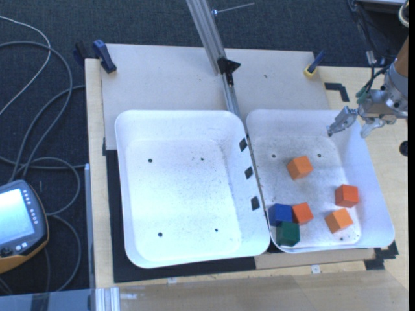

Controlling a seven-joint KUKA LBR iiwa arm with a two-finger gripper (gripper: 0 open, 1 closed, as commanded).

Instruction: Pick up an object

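Observation:
The right bin holds several small blocks. An orange block lies near its middle. Two more orange blocks sit toward the right wall, and another orange block rests beside a blue block. A green block lies at the front edge. My gripper hangs over the bin's far right corner, open, with nothing between its fingers. It is well apart from every block.
The left bin stands beside the right one. A slanted metal pole rises from the bench behind the bins. Blue and yellow clamps hold the board's far corners. A handheld pendant lies at the far left.

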